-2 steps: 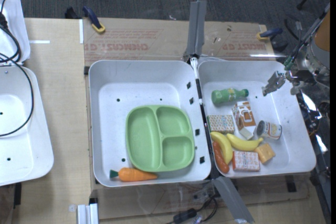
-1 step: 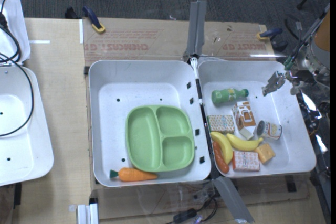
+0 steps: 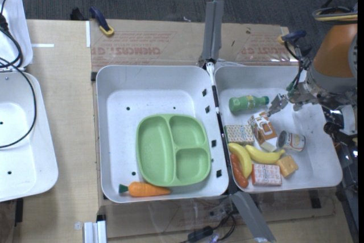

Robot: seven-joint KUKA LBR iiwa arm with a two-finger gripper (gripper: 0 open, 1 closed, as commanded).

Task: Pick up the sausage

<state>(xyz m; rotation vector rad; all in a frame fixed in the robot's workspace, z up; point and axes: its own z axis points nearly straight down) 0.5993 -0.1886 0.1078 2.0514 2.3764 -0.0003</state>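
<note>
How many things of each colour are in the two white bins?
Green: 2, the green divided plastic plate and the green plastic bottle
Orange: 2, the orange toy carrot and the orange cheese wedge
Yellow: 2, the yellow toy bananas
Red: 1, the red toy sausage
Mixed colours: 4, three small printed boxes and a small tin can
Total: 11

Robot lab: bench (image 3: 62,65) with twin white bins (image 3: 108,122).
</note>
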